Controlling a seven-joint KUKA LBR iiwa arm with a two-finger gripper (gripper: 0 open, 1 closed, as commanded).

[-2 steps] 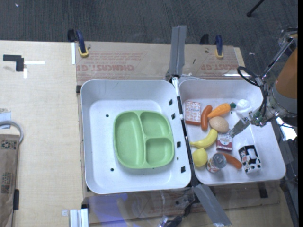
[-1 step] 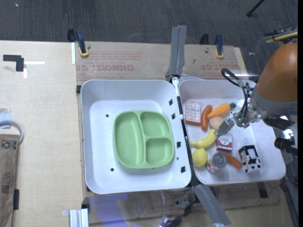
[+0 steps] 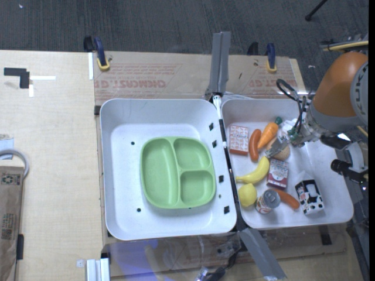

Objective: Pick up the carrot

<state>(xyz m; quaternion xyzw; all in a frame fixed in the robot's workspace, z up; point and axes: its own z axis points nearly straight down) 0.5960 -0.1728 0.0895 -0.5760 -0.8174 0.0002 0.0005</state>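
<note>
The carrot (image 3: 268, 134) is orange with a small green top and lies tilted in the upper middle of the right bin (image 3: 334, 215). A red pepper (image 3: 254, 144) lies against its left side. My gripper (image 3: 289, 138) hangs low over the bin just right of the carrot, close to its green end, above a tan item (image 3: 282, 153). The grey arm with its orange band (image 3: 344, 86) comes in from the right edge.
The right bin also holds a red-and-white box (image 3: 238, 139), a banana (image 3: 256, 171), a lemon (image 3: 247, 195), a can (image 3: 269, 201), a small red packet (image 3: 278, 173), an orange stick-shaped item (image 3: 288, 199) and a black-and-white carton (image 3: 309, 196). A green divided plate (image 3: 177, 172) sits in the left bin.
</note>
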